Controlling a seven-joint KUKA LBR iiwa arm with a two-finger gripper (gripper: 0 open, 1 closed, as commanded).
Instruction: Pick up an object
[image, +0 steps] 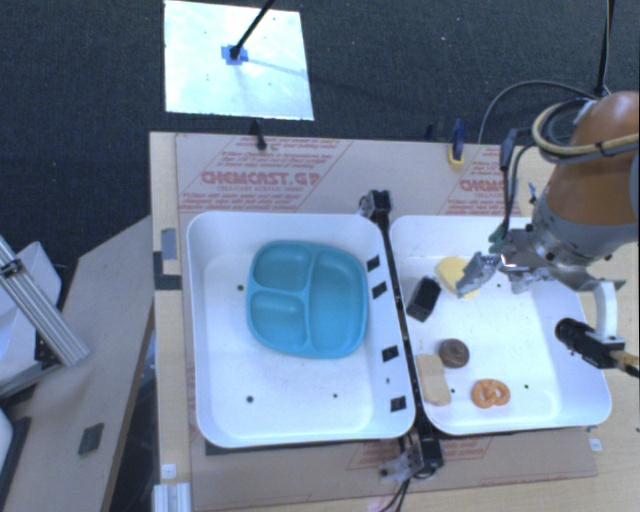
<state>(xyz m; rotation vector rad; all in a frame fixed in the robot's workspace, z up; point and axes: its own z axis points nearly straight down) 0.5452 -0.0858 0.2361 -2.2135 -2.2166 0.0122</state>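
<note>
plate in left bin, pretzel in right bin

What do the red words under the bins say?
"CHEMCAST GP": printed in red, upside down, on the brown sheet behind the left bin.
The same red print behind the right bin is cut off; unreadable.
The fainter small red lines around them are too blurred to read.

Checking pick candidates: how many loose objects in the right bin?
5 in the right white bin: yellow piece under the gripper, black block left, brown round disc centre, tan flat piece and orange pretzel-shaped piece at the front. The arm may hide more.
</note>
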